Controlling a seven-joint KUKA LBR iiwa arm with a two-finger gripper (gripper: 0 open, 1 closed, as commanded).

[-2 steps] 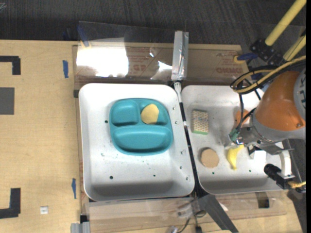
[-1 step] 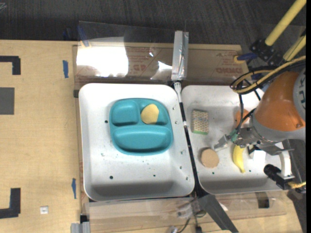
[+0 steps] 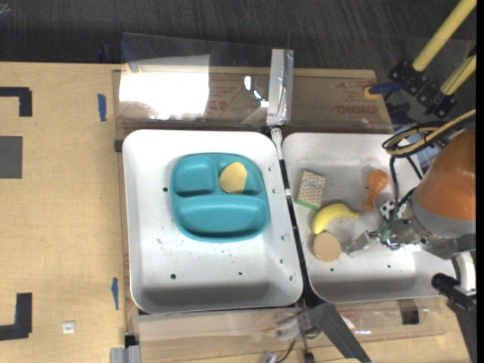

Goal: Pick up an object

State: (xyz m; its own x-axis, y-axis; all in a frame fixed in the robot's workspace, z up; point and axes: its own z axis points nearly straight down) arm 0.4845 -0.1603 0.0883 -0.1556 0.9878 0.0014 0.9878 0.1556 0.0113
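My gripper (image 3: 361, 241) is low in the right bin (image 3: 355, 278), reaching in from the right under the orange wrist band. Its tip lies just right of a tan round block (image 3: 327, 246) and below a yellow banana (image 3: 333, 216). Nothing shows held in it. A speckled beige square (image 3: 311, 188) lies toward the bin's upper left. An orange object (image 3: 375, 182) sits near the bin's back, above the gripper. In the left bin (image 3: 151, 271), a yellow round piece (image 3: 233, 177) rests in the upper right compartment of a teal divided plate (image 3: 219, 216).
The ridge between the two bins (image 3: 290, 218) runs just left of the banana and the tan block. Cables and the arm's body (image 3: 446, 203) cover the right bin's right side. A clear plastic sheet and a metal post (image 3: 279, 89) stand behind the bins.
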